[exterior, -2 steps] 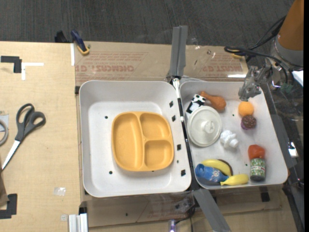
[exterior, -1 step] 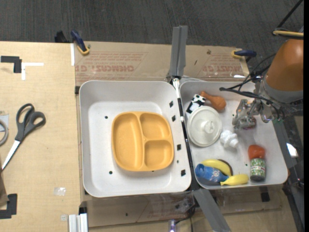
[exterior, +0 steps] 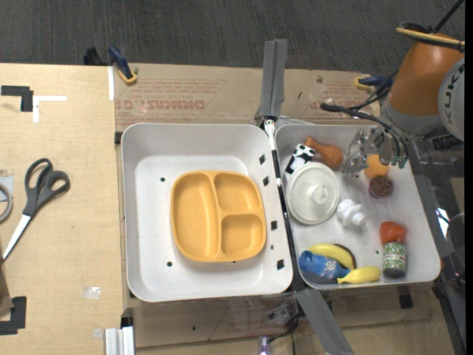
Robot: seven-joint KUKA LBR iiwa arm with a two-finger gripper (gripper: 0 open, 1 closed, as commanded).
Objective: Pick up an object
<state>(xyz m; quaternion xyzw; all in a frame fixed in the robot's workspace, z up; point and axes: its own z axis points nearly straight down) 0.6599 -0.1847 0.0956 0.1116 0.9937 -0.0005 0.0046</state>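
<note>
Overhead, the pincer (exterior: 377, 152) hangs over the right bin's (exterior: 427, 220) far end, its state impossible to tell, near an orange item (exterior: 378, 166), perhaps a fruit. Left bin (exterior: 140, 220) holds a yellow divided plate (exterior: 219, 216).

A dark grey carpeted floor (exterior: 185, 13) runs along the top, behind the gripper (exterior: 373, 150). Well left of the gripper lies a pale wooden benchtop (exterior: 55, 272) bearing scissors (exterior: 33, 194), and brown cardboard (exterior: 192, 98) spreads beneath the bins.

Black-handled scissors (exterior: 35, 192) lie on the wooden bench (exterior: 55, 272), left of the bins.
</note>
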